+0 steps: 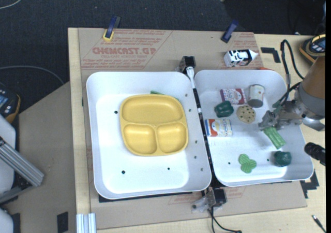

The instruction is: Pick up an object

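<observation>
— End effector [273,121]?
— Low over right bin [269,171], right side, just above green stick [273,137]. Spread or pinched — cannot tell.
— Elsewhere?
— Yellow tray [153,124] in left bin [103,144].

My open ground is the right bin's [209,139] bare floor between the white carton [217,127] and green toy [247,163]. In the left bin [98,139], the yellow divided tray [153,124] blocks the middle.
</observation>
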You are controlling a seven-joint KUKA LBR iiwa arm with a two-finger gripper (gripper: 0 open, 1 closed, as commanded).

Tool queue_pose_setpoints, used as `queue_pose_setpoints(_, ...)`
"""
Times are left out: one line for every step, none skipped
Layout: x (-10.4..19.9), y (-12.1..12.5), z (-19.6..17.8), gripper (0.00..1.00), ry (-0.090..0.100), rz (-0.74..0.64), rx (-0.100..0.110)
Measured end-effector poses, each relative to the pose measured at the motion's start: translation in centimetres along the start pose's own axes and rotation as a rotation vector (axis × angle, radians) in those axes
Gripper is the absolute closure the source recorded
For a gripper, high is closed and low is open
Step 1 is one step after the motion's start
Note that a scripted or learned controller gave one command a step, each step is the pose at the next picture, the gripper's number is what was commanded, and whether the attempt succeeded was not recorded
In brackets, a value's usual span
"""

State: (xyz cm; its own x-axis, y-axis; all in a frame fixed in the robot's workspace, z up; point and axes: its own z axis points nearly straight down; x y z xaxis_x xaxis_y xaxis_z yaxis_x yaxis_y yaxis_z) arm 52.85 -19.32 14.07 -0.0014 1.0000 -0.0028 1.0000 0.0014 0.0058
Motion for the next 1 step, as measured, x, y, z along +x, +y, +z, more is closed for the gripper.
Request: queue_pose_setpoints(-0.78, 0.93, -5.39, 1.0, -0.001, 0.0, -0.002)
